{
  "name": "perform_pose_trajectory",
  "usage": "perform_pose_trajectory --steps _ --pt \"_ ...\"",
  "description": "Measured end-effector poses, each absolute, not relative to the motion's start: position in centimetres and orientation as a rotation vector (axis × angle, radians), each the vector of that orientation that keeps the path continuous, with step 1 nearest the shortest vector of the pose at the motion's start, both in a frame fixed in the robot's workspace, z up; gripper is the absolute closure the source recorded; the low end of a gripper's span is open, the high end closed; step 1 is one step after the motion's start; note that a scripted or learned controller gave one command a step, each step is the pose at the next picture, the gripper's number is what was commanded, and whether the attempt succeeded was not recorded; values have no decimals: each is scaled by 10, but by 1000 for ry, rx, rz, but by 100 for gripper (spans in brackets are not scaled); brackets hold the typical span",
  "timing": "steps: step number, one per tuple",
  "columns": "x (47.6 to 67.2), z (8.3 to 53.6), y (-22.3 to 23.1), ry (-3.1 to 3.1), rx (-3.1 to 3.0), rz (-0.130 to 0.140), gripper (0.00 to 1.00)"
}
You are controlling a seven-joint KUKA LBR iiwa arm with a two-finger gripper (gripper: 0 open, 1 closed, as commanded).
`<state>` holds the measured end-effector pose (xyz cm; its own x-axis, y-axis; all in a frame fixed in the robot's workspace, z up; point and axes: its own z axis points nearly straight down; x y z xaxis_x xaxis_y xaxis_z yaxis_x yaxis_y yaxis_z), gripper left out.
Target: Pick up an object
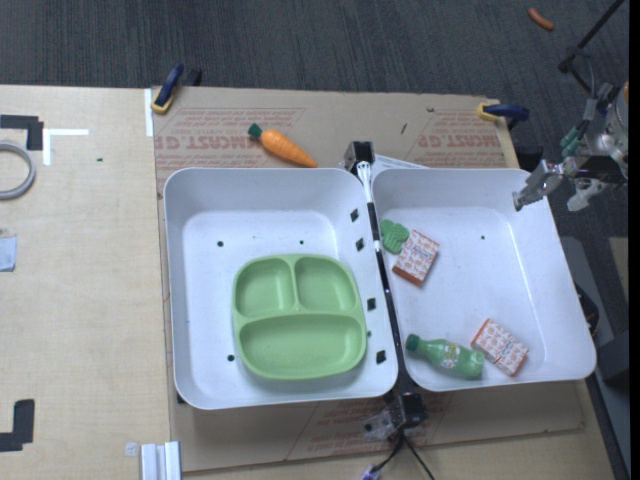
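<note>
Red print runs along the cardboard sheet point(330, 118) under the bins, at about 11 o'clock and 1 o'clock, upside down from this view; it looks like "GREAT STUFF", though the letters are too small to be sure. The two small boxes point(415, 257) point(499, 347) in the right bin carry red patterned print too fine to read.

1. A green plate point(299, 318) with three parts sits in the left bin point(200, 208).
2. The right bin point(520, 268) holds a green bottle point(446, 357) and two little boxes point(416, 257) point(499, 346).
3. A toy carrot point(281, 145) lies on the cardboard point(330, 118) behind the bins.
4. The gripper point(560, 183) hangs by the right bin's far corner.
</note>
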<state>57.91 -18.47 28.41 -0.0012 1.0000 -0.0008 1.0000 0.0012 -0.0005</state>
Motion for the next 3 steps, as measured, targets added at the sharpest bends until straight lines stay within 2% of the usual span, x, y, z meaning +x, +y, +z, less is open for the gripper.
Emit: perform_pose_trajectory --steps 1,2,3 --pt "509 190 -126 2266 2177 -1 0" --pt "478 114 -138 2360 2074 0 0" --pt "478 93 -128 2680 1637 1 0"
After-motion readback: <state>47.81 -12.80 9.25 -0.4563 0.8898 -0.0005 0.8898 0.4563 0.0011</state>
